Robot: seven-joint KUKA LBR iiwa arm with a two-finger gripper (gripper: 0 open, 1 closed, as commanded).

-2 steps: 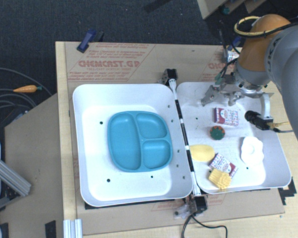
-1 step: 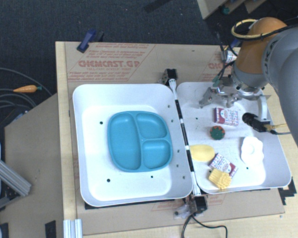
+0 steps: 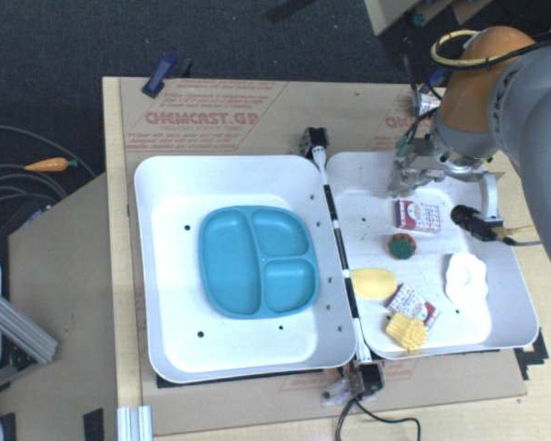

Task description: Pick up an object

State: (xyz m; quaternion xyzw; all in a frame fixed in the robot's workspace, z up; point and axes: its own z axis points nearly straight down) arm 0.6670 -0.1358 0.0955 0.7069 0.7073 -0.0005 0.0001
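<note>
My gripper (image 3: 410,180) hangs low over the back of the right bin (image 3: 510,315), just behind a red and white packet (image 3: 417,216). In front of that packet lies a small green and red ball (image 3: 402,244). A yellow oval piece (image 3: 374,283) rests by the bin's left wall. A white lump (image 3: 466,278) sits towards the right side. Near the front lie a smaller red and white packet (image 3: 413,304) and a yellow ridged block (image 3: 406,331). Nothing shows in the gripper's grasp.
The left bin (image 3: 165,338) holds a blue divided plate (image 3: 257,260) in its middle. The grey arm with its orange band (image 3: 482,72) comes in from the upper right, above the right bin's back corner.
</note>
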